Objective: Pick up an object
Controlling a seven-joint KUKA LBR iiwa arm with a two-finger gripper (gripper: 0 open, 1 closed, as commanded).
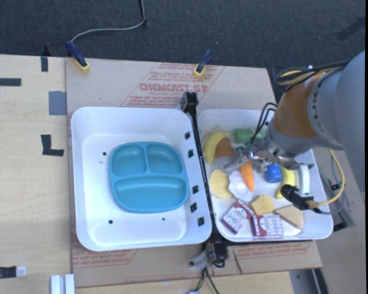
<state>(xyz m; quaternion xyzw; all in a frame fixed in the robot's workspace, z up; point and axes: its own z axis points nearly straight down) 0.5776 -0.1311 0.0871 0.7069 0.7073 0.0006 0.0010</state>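
An orange carrot [248,176] lies among toy foods in the right bin [322,225].

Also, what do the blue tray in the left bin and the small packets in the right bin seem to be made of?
The blue tray looks like moulded plastic with a smooth matt finish: even colour, rounded rims, three pressed compartments. The two small packets look like thin printed foil or plastic film, flat with red and white print; the picture is too coarse to tell which. The white bins look like rigid, slightly glossy plastic.
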